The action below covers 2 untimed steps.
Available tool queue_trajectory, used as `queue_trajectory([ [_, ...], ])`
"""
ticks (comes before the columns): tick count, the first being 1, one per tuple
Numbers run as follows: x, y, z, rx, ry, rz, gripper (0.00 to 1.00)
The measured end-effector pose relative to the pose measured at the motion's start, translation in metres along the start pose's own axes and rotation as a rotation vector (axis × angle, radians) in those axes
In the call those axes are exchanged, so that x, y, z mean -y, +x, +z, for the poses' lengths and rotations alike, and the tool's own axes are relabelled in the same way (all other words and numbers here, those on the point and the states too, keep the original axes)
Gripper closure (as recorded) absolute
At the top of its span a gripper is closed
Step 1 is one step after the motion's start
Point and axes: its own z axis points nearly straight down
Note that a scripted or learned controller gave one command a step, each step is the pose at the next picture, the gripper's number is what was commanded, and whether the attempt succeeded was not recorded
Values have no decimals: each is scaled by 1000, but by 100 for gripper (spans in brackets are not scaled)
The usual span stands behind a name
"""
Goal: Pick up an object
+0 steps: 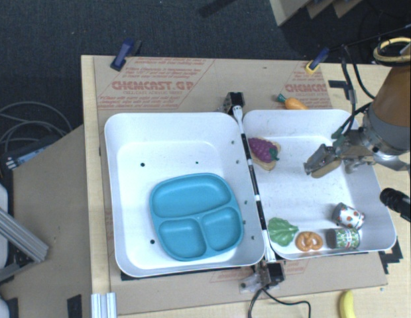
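**Gripper over right bin, nothing between its fingers**

Left white bin (126, 177) holds a blue three-compartment plastic tray (195, 214). Right white bin (364, 197): purple grape cluster on a tan slice (264, 152) at its upper left; green leaf toy (282, 231), orange pretzel (309, 242), green-labelled can (347, 238) and small silver can (347, 215) along the bottom edge. Grey two-finger gripper (316, 165) sits mid-bin, fingers apart, empty. Grapes lie left of it, apart; cans lower right. Bare floor around gripper. Orange carrot toy (295, 103) lies outside, above the bin.

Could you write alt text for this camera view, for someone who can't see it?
A robot hand hovers over the right white bin, which holds toy grapes, a pretzel and a can. The left bin holds a blue divided tray.
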Motion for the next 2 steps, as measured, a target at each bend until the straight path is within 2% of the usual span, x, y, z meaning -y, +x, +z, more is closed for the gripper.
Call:
queue_trajectory([
  [1,-61,-59,11,2,-2,1,0],
  [2,-9,-99,88,0,3,2,0],
])
